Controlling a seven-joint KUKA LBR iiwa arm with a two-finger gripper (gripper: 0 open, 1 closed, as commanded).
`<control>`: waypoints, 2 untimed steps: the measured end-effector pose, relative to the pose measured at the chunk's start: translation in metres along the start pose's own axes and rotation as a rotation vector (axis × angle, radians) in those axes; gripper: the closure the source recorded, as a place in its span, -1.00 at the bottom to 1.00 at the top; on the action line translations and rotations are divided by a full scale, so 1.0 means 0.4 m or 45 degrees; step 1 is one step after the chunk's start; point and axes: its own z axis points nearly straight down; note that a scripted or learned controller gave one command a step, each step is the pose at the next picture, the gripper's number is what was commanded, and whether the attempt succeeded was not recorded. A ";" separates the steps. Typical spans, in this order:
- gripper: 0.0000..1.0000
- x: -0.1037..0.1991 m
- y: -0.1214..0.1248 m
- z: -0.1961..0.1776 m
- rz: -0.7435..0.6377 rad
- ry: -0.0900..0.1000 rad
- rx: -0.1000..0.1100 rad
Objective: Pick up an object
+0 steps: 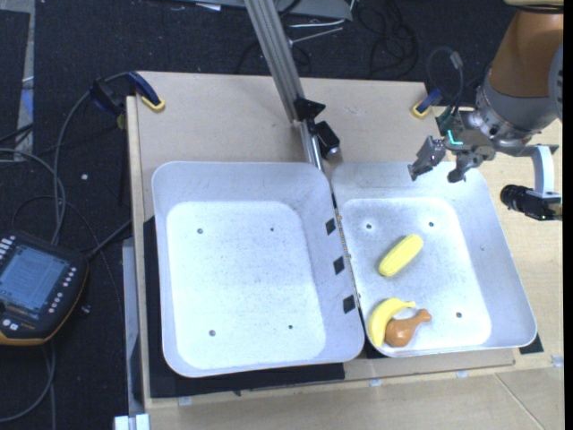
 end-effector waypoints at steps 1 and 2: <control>-1.00 0.000 0.000 0.000 0.000 0.000 0.000; -1.00 -0.001 -0.004 0.158 0.001 0.001 0.007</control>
